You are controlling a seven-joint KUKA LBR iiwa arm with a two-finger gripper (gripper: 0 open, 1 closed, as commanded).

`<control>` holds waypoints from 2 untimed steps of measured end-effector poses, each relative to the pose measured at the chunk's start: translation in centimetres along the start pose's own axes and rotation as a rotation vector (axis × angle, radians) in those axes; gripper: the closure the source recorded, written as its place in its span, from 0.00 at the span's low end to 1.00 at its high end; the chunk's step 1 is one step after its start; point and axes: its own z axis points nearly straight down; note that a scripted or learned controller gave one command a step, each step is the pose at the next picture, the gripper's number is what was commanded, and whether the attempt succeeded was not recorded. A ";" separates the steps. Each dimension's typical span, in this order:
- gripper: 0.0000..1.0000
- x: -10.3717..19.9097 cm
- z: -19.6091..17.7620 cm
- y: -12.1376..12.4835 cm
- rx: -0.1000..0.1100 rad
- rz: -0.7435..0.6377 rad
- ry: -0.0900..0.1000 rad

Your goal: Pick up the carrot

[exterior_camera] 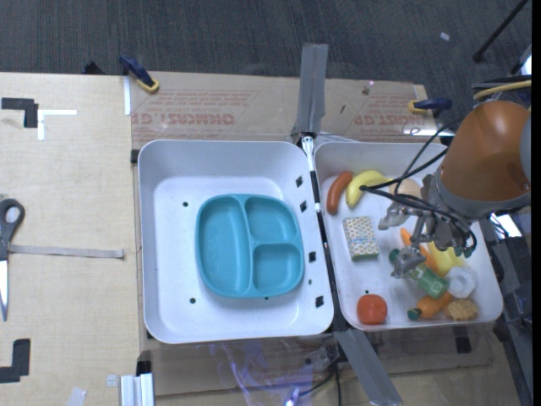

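While pincer (408, 263) state unclear, carrot (430, 306) lies near-horizontal, green end left, right bin (347, 290).

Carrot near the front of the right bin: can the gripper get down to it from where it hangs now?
Probably yes, but it is tight. The carrot lies exposed from above, just in front of the gripper. A green piece and a cracker-like item crowd it, so they may get bumped.
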 end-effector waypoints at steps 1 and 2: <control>1.00 -0.3 -1.0 0.0 0.002 -0.003 -0.006; 0.00 -0.3 -1.0 0.0 0.002 -0.003 -0.006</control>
